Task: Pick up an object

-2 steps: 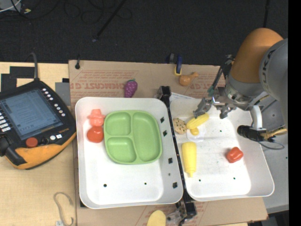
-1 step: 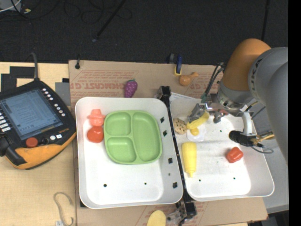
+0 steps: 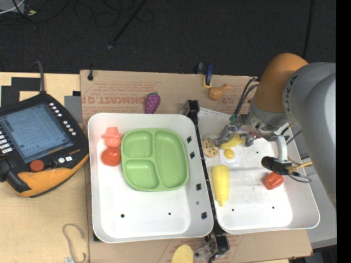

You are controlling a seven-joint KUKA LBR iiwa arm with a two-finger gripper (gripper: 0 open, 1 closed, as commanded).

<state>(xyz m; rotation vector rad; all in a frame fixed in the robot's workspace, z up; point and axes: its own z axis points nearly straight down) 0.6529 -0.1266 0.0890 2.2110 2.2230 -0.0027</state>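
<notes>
You see the hand (image 3: 233, 138) low over the upper left of the right bin (image 3: 299, 215), right of centre frame; whether it grips is unclear. A yellow toy (image 3: 232, 142) sits under it, a fried-egg toy (image 3: 229, 154) just below.

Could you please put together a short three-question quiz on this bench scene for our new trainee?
1. True or false: the green divided plate lies in the right bin.
2. Which item is nearest the gripper: A) the yellow corn cob, B) the fried egg, C) the red pepper piece?
3. Fill in: beside the plate, in the left bin, sits a red ____.

Key: 1 false; 2 B; 3 tomato.
</notes>
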